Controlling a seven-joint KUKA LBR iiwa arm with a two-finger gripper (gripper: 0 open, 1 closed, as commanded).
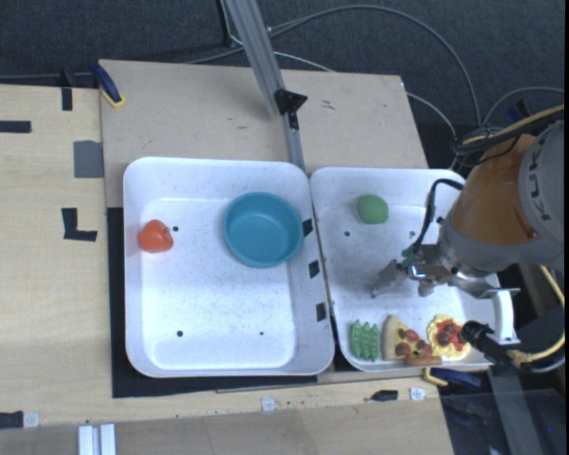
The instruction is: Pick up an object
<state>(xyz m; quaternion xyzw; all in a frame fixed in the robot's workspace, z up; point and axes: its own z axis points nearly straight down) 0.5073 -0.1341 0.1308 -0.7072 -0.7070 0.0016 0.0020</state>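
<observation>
My gripper hangs low over the middle of the right bin, above bare white floor. A green ball lies toward the bin's back, up and left of the gripper. Along the bin's front edge sit a green pea pod, a pizza slice and a round red-and-yellow toy, all below the gripper. In the left bin a blue bowl stands at the back right, and a red-orange toy rests by the left wall.
A grey pole slants from the top down to the seam between the bins. The arm's orange band and grey body cover the right bin's right side. Cables loop behind the bench.
</observation>
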